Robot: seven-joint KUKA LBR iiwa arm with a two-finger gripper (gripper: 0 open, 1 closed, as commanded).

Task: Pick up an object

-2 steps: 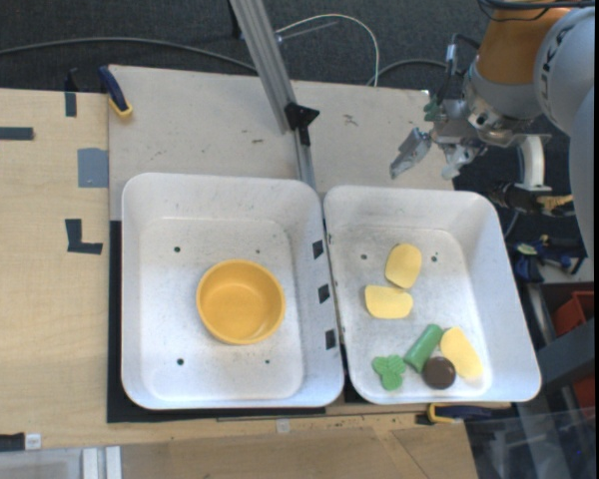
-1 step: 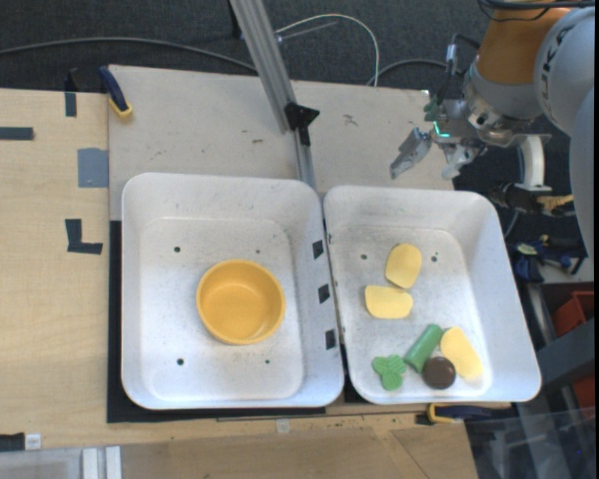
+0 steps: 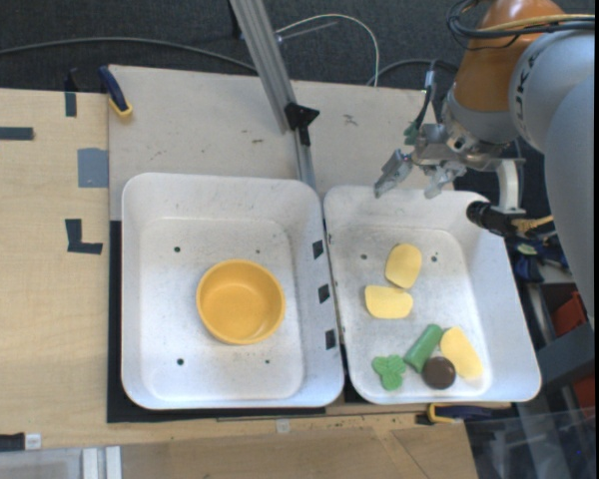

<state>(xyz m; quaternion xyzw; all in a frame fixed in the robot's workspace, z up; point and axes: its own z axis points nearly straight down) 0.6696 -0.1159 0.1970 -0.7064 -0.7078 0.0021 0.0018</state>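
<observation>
Five small objects are seen in the right bin (image 3: pixel 499 267). Nearest the camera lie a green leafy piece (image 3: pixel 387 370), a green cylinder (image 3: pixel 422 347), a dark brown round piece (image 3: pixel 439 372) and a yellow oval piece (image 3: pixel 462 352), all crowded together and partly touching. Further back, two flat yellow pieces (image 3: pixel 397 282) are set one just beside the other, with bare floor around them. A yellow bowl (image 3: pixel 241 300) is held by the left bin (image 3: pixel 140 267). At the far rim of the right bin the gripper (image 3: pixel 411 180) is poised, its fingers spread and nothing between them. The approach step is judged to be in hand; a descent toward one of the flat yellow pieces, the least crowded targets, is called for next.
</observation>
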